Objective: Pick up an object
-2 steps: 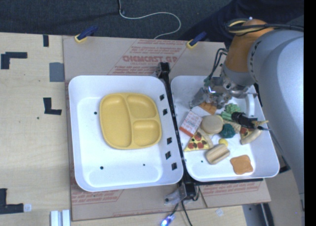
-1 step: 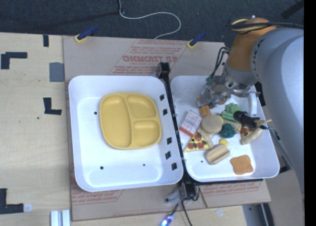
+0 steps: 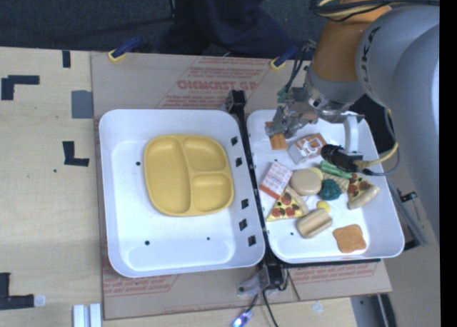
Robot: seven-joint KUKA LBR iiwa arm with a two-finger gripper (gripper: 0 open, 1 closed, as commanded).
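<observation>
We see the jaws [image 3: 285, 120] low over the upper left corner of the right bin [image 3: 385, 236], just above a small orange piece [image 3: 278, 141]; we cannot tell how they stand. Toy food crowds this bin: pizza slices [image 3: 286, 208], a toast square [image 3: 349, 238]. Left of centre, a yellow divided plate [image 3: 188, 173] lies in the left bin [image 3: 121, 197].

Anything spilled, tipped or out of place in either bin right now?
Nothing stands out. The yellow plate lies flat in the left bin; the toy food, including two pizza slices, sits loosely inside the right bin.
</observation>
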